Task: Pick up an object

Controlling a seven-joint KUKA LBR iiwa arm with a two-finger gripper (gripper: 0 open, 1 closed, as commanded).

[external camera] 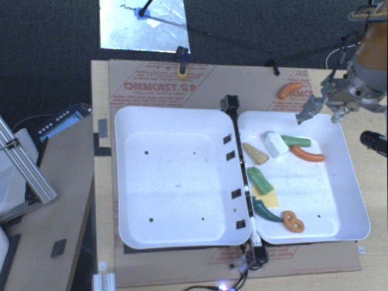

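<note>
wooden counter [73,180] under two shallow white plastic bins, grey arm with orange band reaching in from the right.

left bin [176,174] and right bin [339,193] side by side, touching along the middle. pincer [321,114] poised above the right bin's far edge, both fingers spread apart, nothing between them. in the right bin: white rectangular block [275,144] touching a green pod-shaped piece [297,141], orange sausage [308,156] just beside them, tan ridged cone [256,153], green chunky piece [260,180] over a yellow flat square [270,197], dark green curved pepper [265,211], brown pretzel [293,221]. second orange sausage [290,90] outside on the cardboard sheet [157,83].
</note>
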